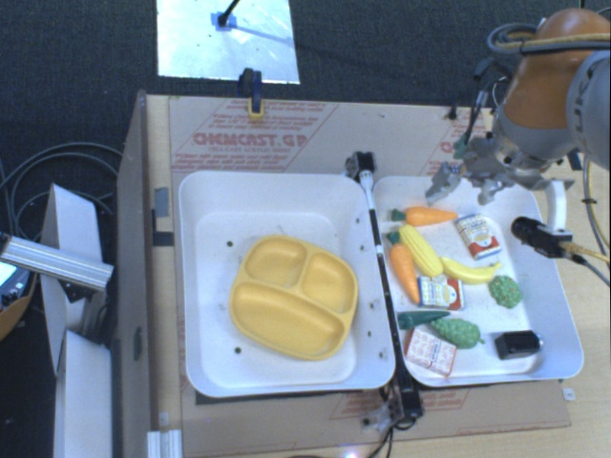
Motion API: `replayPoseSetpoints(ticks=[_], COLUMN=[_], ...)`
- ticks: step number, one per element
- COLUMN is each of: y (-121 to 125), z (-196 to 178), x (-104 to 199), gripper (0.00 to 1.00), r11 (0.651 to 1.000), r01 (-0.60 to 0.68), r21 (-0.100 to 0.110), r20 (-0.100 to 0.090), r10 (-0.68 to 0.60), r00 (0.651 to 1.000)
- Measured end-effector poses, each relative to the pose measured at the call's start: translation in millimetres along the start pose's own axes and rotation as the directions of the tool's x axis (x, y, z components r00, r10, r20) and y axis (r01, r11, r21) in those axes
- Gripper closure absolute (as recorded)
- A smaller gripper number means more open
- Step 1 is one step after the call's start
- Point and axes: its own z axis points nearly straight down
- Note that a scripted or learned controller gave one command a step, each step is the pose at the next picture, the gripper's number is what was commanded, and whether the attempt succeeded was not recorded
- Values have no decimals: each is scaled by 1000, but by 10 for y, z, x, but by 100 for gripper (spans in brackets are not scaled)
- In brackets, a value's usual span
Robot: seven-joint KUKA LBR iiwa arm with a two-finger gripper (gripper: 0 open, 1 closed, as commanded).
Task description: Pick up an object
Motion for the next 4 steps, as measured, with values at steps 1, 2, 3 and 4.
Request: replayPoseSetpoints(ticks=[1, 2, 3, 4], y=[-139, -219, 160, 152], z=[353, 1372, 1323, 1218], x=[379, 4, -19, -16], gripper=[0, 0, 0, 100], r11=[1000, 1000, 1000, 1000], r01=[4, -5, 2, 3], r21=[3, 3, -5, -3], r20=[-1, 1, 1, -1], r10=[-4, 5, -2, -3], r00=[1000, 1000, 1000, 1000])
